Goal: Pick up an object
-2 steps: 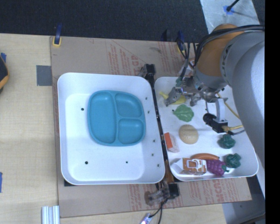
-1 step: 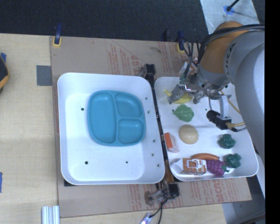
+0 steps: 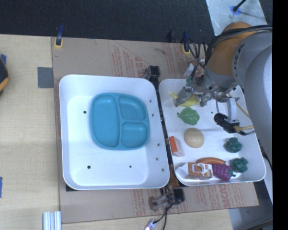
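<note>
- Gripper (image 3: 190,97) sits at top-left corner of right bin (image 3: 257,155), low over the bin floor, at about 11 o'clock from bin centre.
- Jaws: cannot tell if spread or pressed together; dark metal parts overlap there.
- Yellow item (image 3: 199,101) lies right under/beside gripper tip, partly hidden; contact not clear.
- Green leaf (image 3: 189,115) is just below gripper, at 6 o'clock from it, apart from the tip.
- Beige ball (image 3: 194,137) is near bin centre, at 6 o'clock from leaf.
- Small orange-white piece (image 3: 175,146) lies by left wall of right bin, at 8 o'clock from ball.
- Packet (image 3: 199,171) w/ orange print, red sausage (image 3: 210,161) and purple grapes (image 3: 222,172) are bunched at 6 o'clock edge of bin, touching each other.
- Two dark green pieces: one (image 3: 233,144) at 3 o'clock from ball, other (image 3: 239,165) just below it.
- Left bin (image 3: 72,128) holds blue tray (image 3: 120,121) w/ three compartments, near bin centre.
- Arm (image 3: 249,51) comes in from the 2 o'clock side.
</note>
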